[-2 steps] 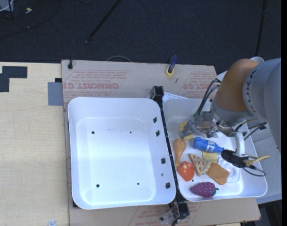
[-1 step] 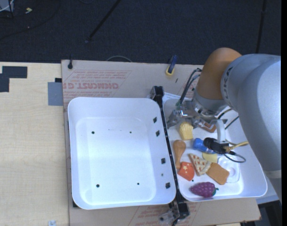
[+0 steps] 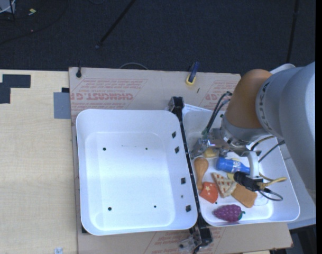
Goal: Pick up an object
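Grey arm point(image 3: 287, 105) over right bin point(image 3: 287, 208); jaws' state unclear; purple grapes point(image 3: 227, 212), blue bottle point(image 3: 232, 165) below

Mirrored red print on cardboard sheet point(image 3: 118, 91), illegible

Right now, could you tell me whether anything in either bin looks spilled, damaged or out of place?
Nothing stands out. The toy foods, including the purple grapes and red piece, lie jumbled but inside the right bin, under the arm.

Toy foods point(image 3: 224, 187) in right bin point(image 3: 287, 205)
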